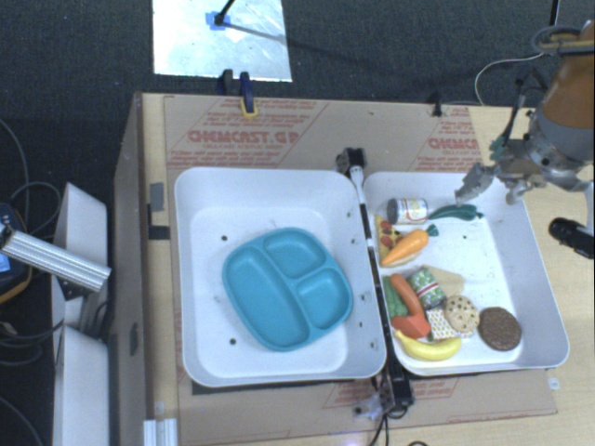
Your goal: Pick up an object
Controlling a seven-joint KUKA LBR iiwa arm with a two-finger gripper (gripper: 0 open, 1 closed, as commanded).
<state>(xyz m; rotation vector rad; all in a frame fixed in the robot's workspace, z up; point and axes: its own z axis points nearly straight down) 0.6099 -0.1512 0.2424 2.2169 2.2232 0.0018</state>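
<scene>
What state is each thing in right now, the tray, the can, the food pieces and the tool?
Blue tray: flat, right side up, alone in left bin.
Can: on its side in right bin.
Carrot: lying below the can.
Banana: lying at the bin's near edge.
Brown cookie: lying flat, apart from the pile.
Tool: above the right bin's far edge, open, nothing between its fingers.

Red "CHEMCAST GP" lettering stands on the brown board (279, 124) under the bins, repeated at right.
</scene>
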